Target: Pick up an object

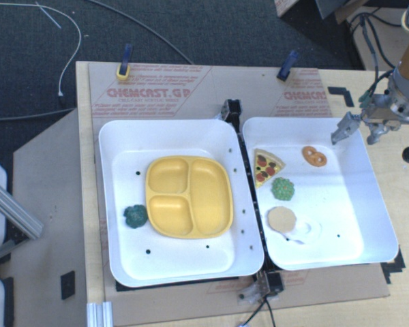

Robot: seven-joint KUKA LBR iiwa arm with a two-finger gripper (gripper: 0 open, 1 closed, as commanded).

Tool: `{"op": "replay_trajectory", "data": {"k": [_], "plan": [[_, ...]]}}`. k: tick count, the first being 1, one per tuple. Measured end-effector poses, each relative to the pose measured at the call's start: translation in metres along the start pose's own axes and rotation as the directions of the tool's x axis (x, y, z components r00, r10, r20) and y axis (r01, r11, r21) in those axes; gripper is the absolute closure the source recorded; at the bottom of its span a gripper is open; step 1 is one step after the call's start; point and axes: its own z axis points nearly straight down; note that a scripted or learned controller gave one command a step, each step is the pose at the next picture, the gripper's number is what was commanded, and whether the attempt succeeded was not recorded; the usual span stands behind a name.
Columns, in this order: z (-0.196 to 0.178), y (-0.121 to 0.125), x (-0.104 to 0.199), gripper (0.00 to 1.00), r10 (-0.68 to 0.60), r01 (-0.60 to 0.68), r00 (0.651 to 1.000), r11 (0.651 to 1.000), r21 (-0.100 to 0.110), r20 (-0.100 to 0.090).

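Nothing has been lifted yet, by the look of it. The arm's two-finger pincer (358, 129) hangs over the far right corner of the right-hand shallow white plastic bin (375, 210), its fingers spread wide with nothing between them. It seems to be above the rim rather than down among the toys, though the slanted view makes height hard to judge.

The candidates lie in that bin: a small orange pretzel-shaped ring (314, 157) nearest the pincer, a toy pizza slice with red toppings (266, 166) by the left wall, a green leafy round piece (283, 189) just below it, and a flat tan disc like a cookie (281, 219) nearer the front. The whole job of descending, closing and lifting remains.

The left-hand white bin (116, 182) carries a yellow three-compartment plastic plate (189, 197) and a dark green broccoli-like lump (135, 215) beside it. Both bins rest on a pale wooden table (163, 90) with printed red lettering, held by blue clamps (125, 60), over dark carpet (191, 19).
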Motion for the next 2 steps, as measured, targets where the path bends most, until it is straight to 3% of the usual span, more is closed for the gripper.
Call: {"op": "replay_trajectory", "data": {"k": [1,2], "plan": [[-0.009,0.003,0.001,0.0,-0.004,0.004,1.0,1.0,-0.015,0.004],[0.053,0.007,-0.002,0.0,-0.004,0.004,1.0,1.0,-0.009,0.002]]}}
